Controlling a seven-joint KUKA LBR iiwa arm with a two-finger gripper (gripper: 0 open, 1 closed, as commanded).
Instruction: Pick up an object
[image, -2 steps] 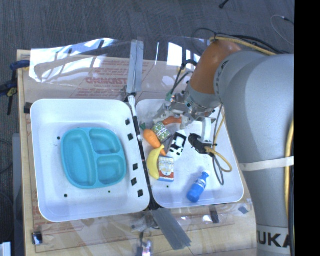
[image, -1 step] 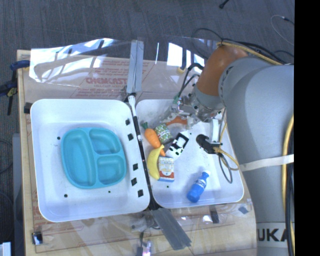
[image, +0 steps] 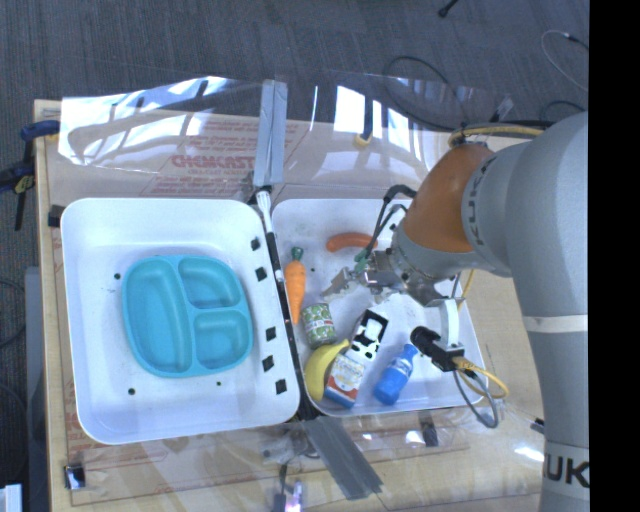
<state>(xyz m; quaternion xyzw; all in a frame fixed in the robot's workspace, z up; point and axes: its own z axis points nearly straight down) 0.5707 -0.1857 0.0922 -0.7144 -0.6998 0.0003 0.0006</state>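
Camera view: end effector (image: 352, 279) hangs low in the right bin (image: 465, 345), fingers apart, gripping nothing. Carrot (image: 296, 282) lies just beside it; blue divided tray (image: 187, 314) sits in the left bin (image: 85, 300).

Left bin (image: 90, 400): a turquoise divided tray (image: 187, 313) occupies the centre; open floor surrounds it. Right bin (image: 300, 215): the front half is crowded by a carrot (image: 296, 283), green can (image: 318, 323), yellow fruit (image: 318, 368), blue bottle (image: 393, 375) and carton (image: 346, 378). A sausage (image: 349, 241) lies toward the rear.
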